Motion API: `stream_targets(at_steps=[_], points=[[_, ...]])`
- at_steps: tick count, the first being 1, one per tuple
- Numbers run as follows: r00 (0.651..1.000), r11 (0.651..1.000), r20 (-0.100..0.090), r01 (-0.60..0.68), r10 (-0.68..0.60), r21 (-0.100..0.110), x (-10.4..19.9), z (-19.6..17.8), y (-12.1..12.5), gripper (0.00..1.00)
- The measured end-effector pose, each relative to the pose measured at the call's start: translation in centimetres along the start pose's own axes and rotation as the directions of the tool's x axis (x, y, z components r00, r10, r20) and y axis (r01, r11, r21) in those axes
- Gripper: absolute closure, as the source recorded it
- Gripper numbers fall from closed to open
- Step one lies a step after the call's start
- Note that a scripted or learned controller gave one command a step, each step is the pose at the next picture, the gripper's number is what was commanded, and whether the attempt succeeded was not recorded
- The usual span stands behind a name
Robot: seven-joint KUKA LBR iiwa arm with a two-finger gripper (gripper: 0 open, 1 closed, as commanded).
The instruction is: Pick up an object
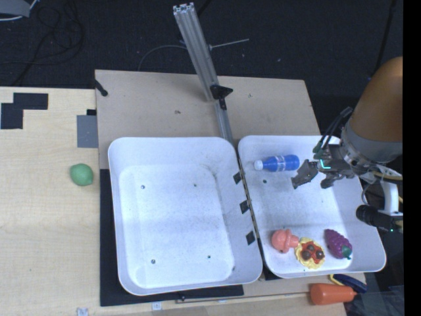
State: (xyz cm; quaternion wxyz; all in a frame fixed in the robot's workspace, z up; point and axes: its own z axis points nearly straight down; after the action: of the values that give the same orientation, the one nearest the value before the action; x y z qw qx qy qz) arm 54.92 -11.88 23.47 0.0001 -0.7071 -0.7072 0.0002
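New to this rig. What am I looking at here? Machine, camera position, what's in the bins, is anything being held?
One fixed camera looks down at a slant on a bench. The grey arm with the orange band reaches in from the right; its gripper hangs open over the right bin, with nothing between its fingers. That bin holds a blue bottle lying on its side near the far edge, and along the near edge a pink toy, a yellow and red toy and purple grapes. The left bin sits beside it. Outside the bins, a green ball lies on the bench at the left and an orange object lies near the front.
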Motion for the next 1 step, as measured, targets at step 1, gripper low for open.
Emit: stream_targets(at_steps=[1], points=[[1.000,1.000,0.000,0.000,0.000,0.000,0.00,0.00,0.00,0.00]])
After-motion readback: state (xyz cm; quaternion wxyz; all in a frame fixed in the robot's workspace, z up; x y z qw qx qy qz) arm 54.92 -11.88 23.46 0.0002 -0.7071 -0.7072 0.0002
